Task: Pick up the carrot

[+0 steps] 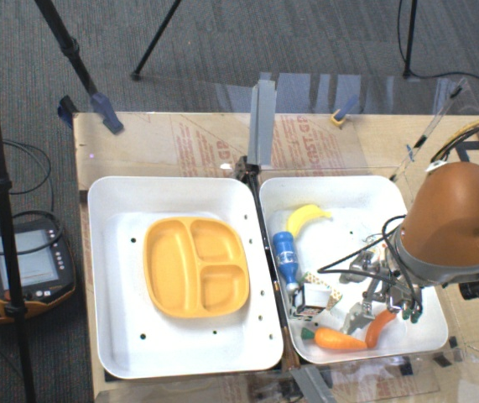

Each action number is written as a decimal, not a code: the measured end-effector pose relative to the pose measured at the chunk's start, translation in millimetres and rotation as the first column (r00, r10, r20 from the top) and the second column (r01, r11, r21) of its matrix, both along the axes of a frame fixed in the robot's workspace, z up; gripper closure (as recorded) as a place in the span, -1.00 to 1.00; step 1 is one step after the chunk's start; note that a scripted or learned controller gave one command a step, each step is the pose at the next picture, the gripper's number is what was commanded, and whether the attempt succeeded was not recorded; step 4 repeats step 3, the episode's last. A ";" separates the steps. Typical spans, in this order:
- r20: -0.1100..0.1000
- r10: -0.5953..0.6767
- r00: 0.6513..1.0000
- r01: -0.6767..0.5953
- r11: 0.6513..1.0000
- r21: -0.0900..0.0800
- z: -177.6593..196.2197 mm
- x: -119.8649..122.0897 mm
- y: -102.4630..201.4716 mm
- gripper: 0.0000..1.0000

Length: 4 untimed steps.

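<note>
Carrot (pixel 341 339) at rt bin (pixel 352 190) front edge, tool (pixel 367 311) just above, grip state unclear.

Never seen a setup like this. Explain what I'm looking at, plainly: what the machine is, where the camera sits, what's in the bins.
One camera looks down at a slant on a bench bearing two shallow white bins. The big rounded shape on the right is a robot arm, reaching in from that side. Its two-finger pincer hangs over the right bin, just above a carrot near the front edge. Whether its fingers hold anything is unclear. A second orange piece lies beside the carrot. That bin also holds a banana, a blue bottle and some small boxes. The left bin holds a yellow divided plate.
</note>
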<state>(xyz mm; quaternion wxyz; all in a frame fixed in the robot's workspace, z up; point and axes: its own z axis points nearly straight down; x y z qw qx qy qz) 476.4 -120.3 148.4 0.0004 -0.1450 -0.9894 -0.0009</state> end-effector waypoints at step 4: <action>0.000 0.081 0.997 -0.081 0.997 0.000 68.0 0.4 45.9 1.00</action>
